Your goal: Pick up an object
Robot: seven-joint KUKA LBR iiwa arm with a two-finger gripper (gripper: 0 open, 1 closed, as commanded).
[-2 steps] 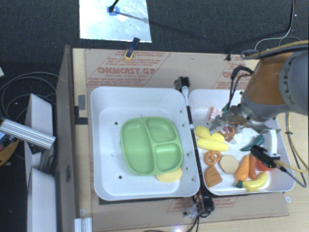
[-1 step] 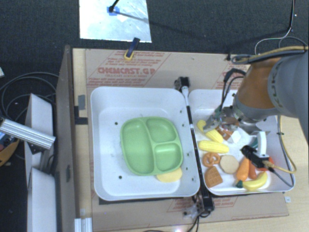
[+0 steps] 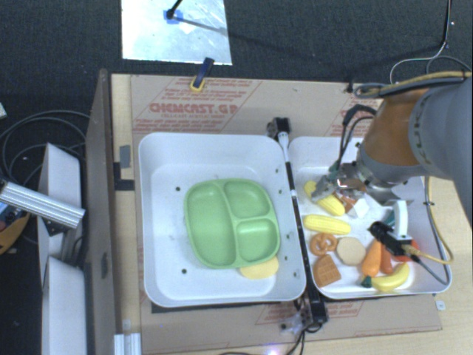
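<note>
My main worry is the crowding in the right bin (image 3: pixel 436 287). The toy food lies close together: a corn cob (image 3: pixel 326 224), a pretzel (image 3: pixel 323 242), a round biscuit (image 3: pixel 351 252), a square cracker (image 3: pixel 327 271), a carrot (image 3: pixel 372 259) and a banana (image 3: pixel 392 278). If the gripper (image 3: pixel 330 189) closes here, it can pinch two pieces, or push one aside and catch nothing. The bin wall at 9 o'clock of the gripper is also near, so a finger can strike it.

The gripper is low over the upper left part of the right bin, just above a small yellow piece (image 3: pixel 329 205) at its 6 o'clock. I cannot tell how far it is open, or if it touches anything. In the left bin (image 3: pixel 159 168) rest a green tray (image 3: pixel 229 224) and a yellow slice (image 3: pixel 259 270).
</note>
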